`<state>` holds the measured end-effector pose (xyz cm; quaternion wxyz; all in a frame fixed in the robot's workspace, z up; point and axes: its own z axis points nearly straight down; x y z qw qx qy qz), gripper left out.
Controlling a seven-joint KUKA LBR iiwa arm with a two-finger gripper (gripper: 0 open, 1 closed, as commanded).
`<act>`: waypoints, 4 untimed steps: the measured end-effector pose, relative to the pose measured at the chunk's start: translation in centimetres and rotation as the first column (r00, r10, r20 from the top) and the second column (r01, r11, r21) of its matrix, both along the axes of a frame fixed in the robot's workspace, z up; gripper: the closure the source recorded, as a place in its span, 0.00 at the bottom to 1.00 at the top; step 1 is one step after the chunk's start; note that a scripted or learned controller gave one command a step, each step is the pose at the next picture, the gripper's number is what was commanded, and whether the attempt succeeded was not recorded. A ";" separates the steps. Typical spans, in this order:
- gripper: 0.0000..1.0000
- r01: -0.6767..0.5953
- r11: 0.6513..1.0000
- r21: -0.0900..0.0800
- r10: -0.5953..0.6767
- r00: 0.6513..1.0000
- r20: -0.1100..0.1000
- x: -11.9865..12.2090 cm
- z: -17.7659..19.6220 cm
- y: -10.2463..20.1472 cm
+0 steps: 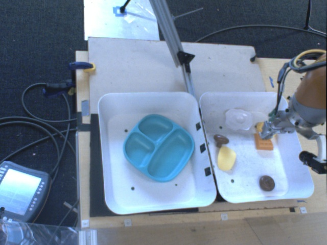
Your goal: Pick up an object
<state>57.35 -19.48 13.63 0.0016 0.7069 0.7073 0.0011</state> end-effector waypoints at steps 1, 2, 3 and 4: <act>1.00 -0.004 1.000 -0.001 0.004 1.000 0.003 0.5 4.4 -0.2; 1.00 -0.005 1.000 -0.002 0.005 1.000 0.004 0.7 9.9 -0.2; 1.00 -0.011 1.000 0.002 0.011 1.000 0.000 1.9 10.8 5.3; 1.00 -0.012 1.000 0.004 0.012 1.000 -0.001 3.2 10.2 11.5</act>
